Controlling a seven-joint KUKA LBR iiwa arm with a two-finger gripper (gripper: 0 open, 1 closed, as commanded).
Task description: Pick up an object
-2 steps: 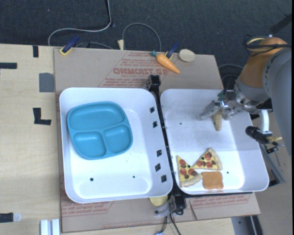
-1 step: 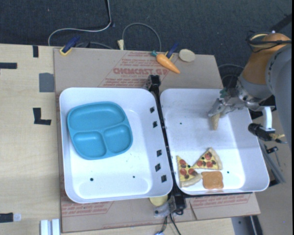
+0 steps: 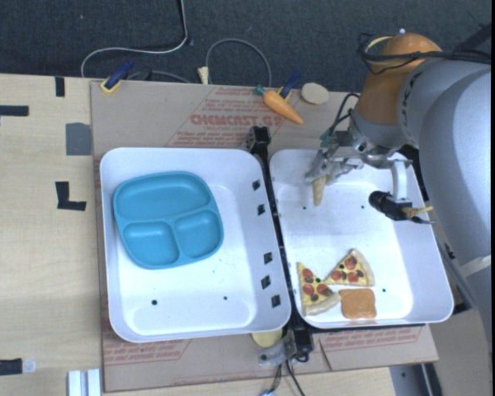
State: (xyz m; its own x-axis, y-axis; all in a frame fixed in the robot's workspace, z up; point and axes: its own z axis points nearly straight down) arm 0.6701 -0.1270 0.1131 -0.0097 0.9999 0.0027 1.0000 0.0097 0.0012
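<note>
The grey arm with its orange band reaches in from the right, and its end effector (image 3: pixel 319 175) sits over the rear left part of the right-hand shallow white plastic bin (image 3: pixel 412 258). Right at its tip is a small tan cone-shaped piece (image 3: pixel 318 194), pointing down toward the bin floor, close to the bin's left wall. The top of the piece meets the end effector, but I cannot tell whether the end effector is clenched on it or released; the view is too small and slanted there.

Toward the front of the same bin lie two toy pizza slices with red and green toppings: one (image 3: pixel 315 288) near the left wall, the other (image 3: pixel 351 268) just beside it to the right. A flat orange-brown square piece (image 3: pixel 359 304) lies against the front of them, touching or nearly touching both.

The left-hand shallow white plastic bin (image 3: pixel 136 316) holds a light blue plastic plate with three compartments (image 3: pixel 169 219), lying flat in its rear left part.

Both bins rest on a brown cardboard sheet (image 3: pixel 223 114) on the pale wooden desk (image 3: pixel 33 246). Behind the bins, on the cardboard, lie an orange toy carrot (image 3: pixel 282 106) and — just to its right — a pale beige round thing (image 3: pixel 315 94).
</note>
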